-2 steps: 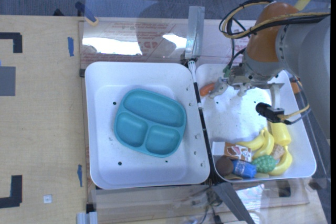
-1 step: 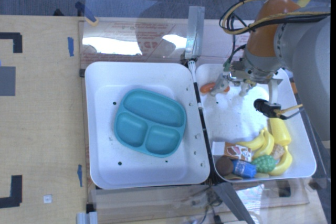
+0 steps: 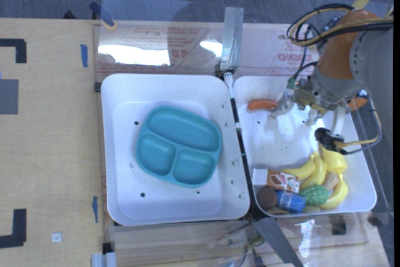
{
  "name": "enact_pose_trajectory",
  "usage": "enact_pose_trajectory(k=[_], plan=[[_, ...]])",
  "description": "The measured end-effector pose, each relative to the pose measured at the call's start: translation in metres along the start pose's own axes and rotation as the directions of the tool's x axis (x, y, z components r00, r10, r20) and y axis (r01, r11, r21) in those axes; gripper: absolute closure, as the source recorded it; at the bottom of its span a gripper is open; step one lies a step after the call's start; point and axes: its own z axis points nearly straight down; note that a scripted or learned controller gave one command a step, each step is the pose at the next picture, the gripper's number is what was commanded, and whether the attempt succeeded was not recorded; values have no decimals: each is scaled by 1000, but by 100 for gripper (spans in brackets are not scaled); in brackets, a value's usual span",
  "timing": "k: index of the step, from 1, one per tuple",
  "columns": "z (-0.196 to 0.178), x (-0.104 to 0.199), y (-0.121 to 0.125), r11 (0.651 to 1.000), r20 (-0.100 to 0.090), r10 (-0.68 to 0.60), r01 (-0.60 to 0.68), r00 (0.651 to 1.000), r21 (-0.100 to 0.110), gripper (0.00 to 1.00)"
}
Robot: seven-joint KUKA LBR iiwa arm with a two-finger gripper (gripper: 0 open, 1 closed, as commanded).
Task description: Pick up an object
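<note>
Orange carrot (image 3: 261, 105) lying crosswise, left-right

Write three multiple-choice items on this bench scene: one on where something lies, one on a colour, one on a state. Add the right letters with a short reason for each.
1. Where does the divided plate lie?
A. in the left bin
B. in the right bin
C. on the wooden bench

2. What colour is the plate?
A. red
B. teal
C. yellow

3. How does the plate stand?
A. face up, with nothing in its compartments
B. turned upside down
C. piled with fruit

Answers:
1 A: the plate sits in the middle of the left bin, while the bananas and the orange carrot-like piece lie in the right bin.
2 B: its whole surface is blue-green.
3 A: all three hollows face the camera and show bare teal.
</note>
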Motion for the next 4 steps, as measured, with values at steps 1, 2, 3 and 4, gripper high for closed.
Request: enact_pose_trajectory(k=[1,2,3,4], plan=[[1,42,17,987,11,-160,159,987,24,0],[0,45,14,998,11,-49,48,999,35,0],[0,43,-10,972,-2,236,-236,972,0,0],[-70,23,29,1000,2,-19,19,1000,-3,0]])
